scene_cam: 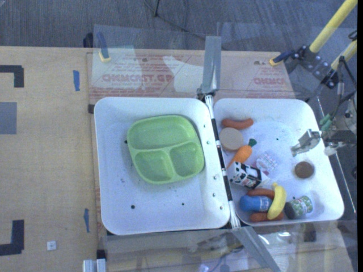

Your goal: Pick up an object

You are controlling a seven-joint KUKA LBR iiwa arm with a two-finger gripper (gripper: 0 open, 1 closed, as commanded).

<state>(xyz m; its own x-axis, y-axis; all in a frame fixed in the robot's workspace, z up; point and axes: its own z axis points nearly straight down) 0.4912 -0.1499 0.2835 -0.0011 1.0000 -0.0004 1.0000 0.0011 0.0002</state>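
Two white bins (108, 152) — tool (306, 142) low over right bin's edge

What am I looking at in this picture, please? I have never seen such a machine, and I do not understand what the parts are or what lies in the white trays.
One camera above a bench looks down at a slant. Two shallow white bins stand side by side. The left bin holds a green divided plate. The right bin holds small toy items: a sausage, a carrot, a banana, a black-and-white carton, a brown disc and others. The robot arm reaches in from the right; its gripper is the grey metal part above the right bin, near the brown disc. I see nothing between its fingers.
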